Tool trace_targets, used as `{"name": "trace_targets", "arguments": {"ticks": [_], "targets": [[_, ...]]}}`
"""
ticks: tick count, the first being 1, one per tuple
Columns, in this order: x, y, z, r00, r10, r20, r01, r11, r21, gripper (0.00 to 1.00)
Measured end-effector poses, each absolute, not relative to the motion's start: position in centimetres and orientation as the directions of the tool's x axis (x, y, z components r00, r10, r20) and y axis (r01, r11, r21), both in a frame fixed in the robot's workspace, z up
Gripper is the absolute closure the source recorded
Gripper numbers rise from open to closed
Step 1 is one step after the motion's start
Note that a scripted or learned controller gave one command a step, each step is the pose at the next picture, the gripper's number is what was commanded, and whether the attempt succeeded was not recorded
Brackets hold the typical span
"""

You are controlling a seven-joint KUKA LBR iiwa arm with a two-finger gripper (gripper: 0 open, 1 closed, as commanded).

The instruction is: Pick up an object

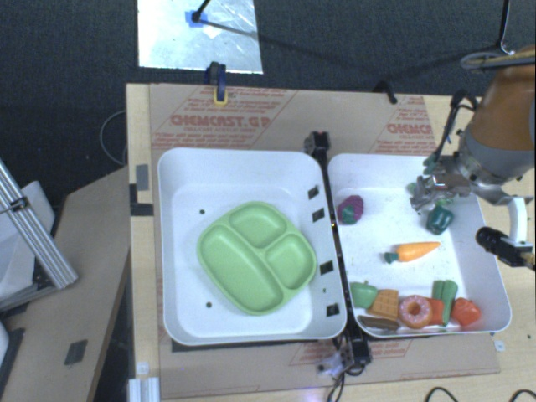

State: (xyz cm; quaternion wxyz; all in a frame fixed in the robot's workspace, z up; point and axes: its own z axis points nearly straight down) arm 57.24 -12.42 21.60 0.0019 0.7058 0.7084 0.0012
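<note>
1. The arm (502, 115) reaches in from the right edge, grey with an orange band above the wrist.
2. Its tool (434, 193) hangs low at the arm's left end, pointing downward.

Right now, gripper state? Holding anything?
Gripper: over the right bin, directly above a dark green toy; open or closed cannot be told, and no grasp is visible.

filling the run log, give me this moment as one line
gripper: over right white bin | below it: dark green toy | grasp: unconfirmed | orange toy carrot: untouched
</note>
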Motion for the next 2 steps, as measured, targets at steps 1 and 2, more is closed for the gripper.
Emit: {"name": "trace_targets", "arguments": {"ticks": [1, 2], "targets": [[57.3, -12.4, 22.5, -0.005, 1.0, 0.0, 1.0, 0.005, 0.003, 1.0], [53.0, -8.7, 23.1, -0.007, 1.0, 0.002, 1.0, 0.007, 0.0, 1.0]]}}
